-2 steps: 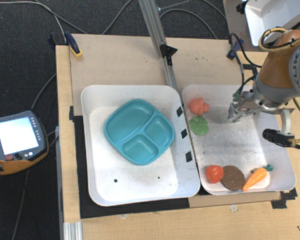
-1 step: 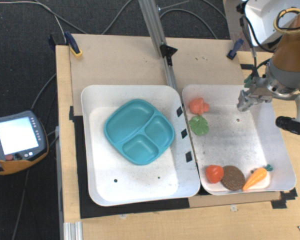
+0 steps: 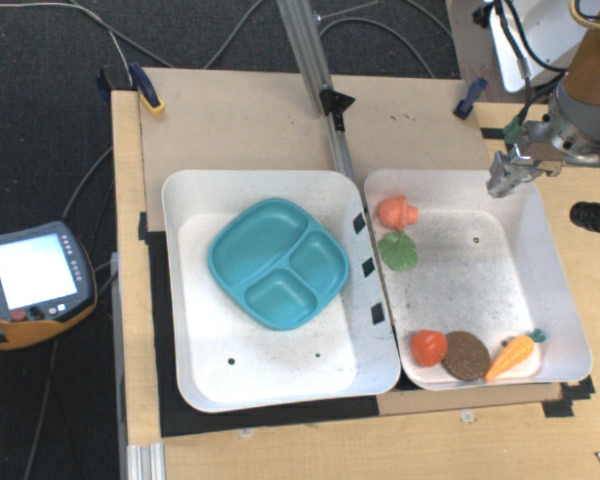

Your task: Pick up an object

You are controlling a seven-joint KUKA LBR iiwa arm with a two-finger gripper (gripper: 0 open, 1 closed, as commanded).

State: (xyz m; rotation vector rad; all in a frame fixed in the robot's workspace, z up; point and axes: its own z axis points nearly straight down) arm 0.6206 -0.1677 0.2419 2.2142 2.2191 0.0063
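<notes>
The right bin [image 3: 540, 258] holds several toy foods. An orange-pink piece [image 3: 397, 212] and a green leafy piece [image 3: 399, 252] lie by its left wall. A red tomato [image 3: 429, 347], a brown round patty [image 3: 466, 355] and an orange carrot [image 3: 513, 356] sit along its front edge. My gripper [image 3: 504, 176] hangs over the bin's far right corner, well away from all of them, with nothing seen between its fingers.
The left bin [image 3: 195, 368] holds a teal divided plate [image 3: 278, 262]. A metal pole [image 3: 310, 48] slants across the back of the bench down to the bins' divider. A teach pendant [image 3: 30, 283] lies on the floor at left. Blue clamps sit at the bench corners.
</notes>
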